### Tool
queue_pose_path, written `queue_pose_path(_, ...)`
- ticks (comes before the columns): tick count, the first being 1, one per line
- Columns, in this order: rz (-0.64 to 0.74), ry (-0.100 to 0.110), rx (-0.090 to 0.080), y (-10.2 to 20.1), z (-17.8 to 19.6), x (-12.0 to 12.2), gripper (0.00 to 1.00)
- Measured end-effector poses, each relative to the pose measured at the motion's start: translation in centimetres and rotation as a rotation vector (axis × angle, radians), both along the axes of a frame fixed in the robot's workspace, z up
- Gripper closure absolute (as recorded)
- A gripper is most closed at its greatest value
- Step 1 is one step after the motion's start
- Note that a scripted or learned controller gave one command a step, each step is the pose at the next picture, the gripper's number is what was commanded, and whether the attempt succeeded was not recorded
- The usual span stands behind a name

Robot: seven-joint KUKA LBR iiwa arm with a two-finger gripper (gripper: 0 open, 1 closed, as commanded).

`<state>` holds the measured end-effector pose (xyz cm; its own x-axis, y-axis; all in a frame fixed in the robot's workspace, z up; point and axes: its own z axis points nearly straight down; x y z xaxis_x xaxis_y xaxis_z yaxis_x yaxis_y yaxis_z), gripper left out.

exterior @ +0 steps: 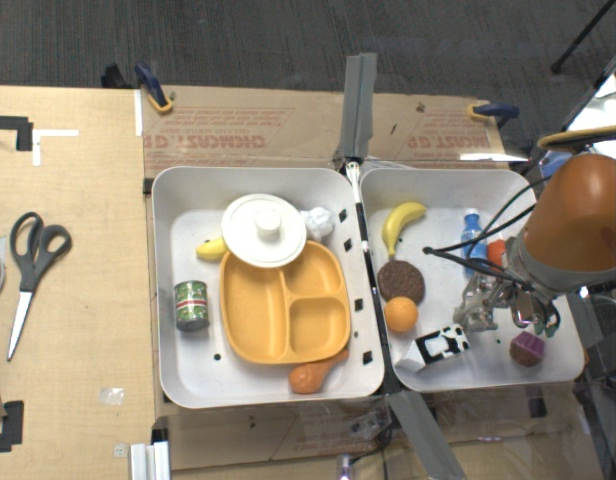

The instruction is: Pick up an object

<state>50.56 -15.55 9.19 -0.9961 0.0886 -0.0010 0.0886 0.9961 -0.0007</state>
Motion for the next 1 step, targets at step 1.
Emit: queue_pose_path(1, 0.001, -0.002, -0.001, -0.01, 0.04, 0.04, 0.00)
